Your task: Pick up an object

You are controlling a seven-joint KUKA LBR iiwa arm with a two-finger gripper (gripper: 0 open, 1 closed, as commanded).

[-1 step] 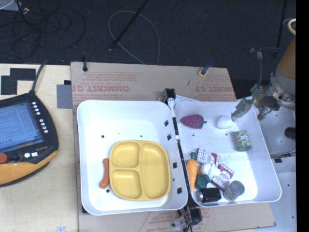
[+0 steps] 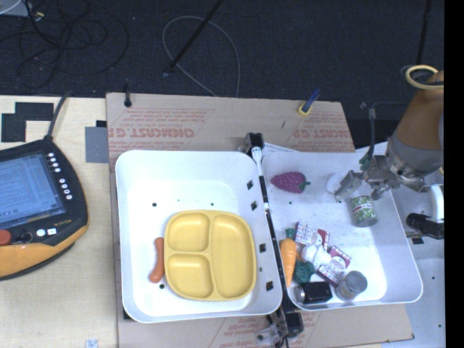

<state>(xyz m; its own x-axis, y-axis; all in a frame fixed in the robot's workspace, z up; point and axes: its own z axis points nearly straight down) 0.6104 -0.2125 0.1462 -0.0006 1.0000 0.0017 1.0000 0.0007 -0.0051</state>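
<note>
- Gripper (image 2: 360,183) at 3 o'clock, over right bin (image 2: 406,267); metal fingers apart, clamped on nothing.
- Just below: small cylindrical can (image 2: 363,210), green-patterned label, print unreadable.
- At 12 o'clock within that bin, bumpy magenta berry (image 2: 289,182).
- At 6 o'clock: smooth orange carrot (image 2: 288,258), crinkled red-white packets (image 2: 323,252), grey tin (image 2: 351,285).
- Left bin (image 2: 145,172): glossy yellow divided plate (image 2: 210,255), orange sausage (image 2: 157,259).
- Cardboard (image 2: 217,118) beneath, mirrored red lettering.

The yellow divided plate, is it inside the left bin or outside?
Inside: the yellow divided plate lies flat on the left bin floor, within its walls.
</note>
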